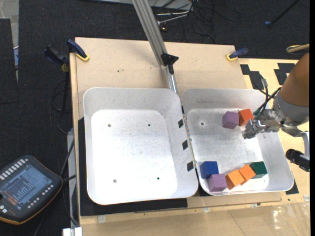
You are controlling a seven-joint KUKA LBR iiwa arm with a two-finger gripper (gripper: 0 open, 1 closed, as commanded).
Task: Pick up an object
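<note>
In the right bin (pixel 275 146), a purple cube (pixel 230 120) and an orange cube (pixel 245 116) sit side by side near the far wall. Along the near wall lie a blue cube (pixel 208 169), a second purple cube (pixel 217 182), two orange cubes (pixel 235 177) and a green cube (pixel 258 169). My gripper (pixel 250 131) hangs low over the right bin, just to the right of and slightly nearer than the far orange cube. Nothing is seen held in it.
The left bin (pixel 98 107) lies beside the right one. A slanted metal pole (pixel 152 28) crosses the far side of the bench. Clamps (pixel 78 50) sit at the far corners of the board. A teach pendant (pixel 24 186) rests off the bench at the lower left.
</note>
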